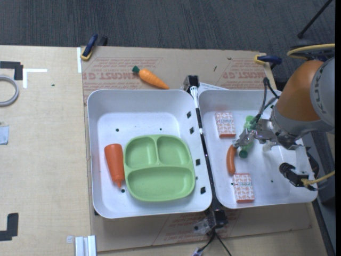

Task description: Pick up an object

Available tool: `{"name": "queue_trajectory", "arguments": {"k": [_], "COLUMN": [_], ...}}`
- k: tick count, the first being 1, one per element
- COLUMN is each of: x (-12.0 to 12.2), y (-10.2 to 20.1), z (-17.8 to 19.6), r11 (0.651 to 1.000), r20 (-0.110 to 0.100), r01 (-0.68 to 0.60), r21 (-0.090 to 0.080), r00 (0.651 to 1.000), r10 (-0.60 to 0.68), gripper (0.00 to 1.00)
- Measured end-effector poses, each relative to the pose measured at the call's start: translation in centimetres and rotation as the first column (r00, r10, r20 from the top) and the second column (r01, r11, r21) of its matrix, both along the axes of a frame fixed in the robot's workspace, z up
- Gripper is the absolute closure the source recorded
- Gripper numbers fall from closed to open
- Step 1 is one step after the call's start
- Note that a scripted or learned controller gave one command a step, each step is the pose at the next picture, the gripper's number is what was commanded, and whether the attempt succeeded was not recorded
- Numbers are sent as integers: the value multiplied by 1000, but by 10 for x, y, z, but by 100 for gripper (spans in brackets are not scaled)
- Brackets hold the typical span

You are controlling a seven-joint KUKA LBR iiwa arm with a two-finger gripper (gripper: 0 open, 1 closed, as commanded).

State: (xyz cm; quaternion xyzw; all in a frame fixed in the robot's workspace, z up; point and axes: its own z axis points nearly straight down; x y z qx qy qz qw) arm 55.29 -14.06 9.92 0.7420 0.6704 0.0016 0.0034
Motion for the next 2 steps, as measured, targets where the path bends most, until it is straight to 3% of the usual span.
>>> {"name": "queue_trajectory", "arguments": {"k": [1, 2], "x": [0, 5], "y": [0, 57], "z": [8, 93], "r11": [1000, 999], "r20": [-2, -7], "r01": [2, 47], "r21": [0, 2], "r00": [1000, 999], "r10": [-2, -47], "gripper": [100, 100]}}
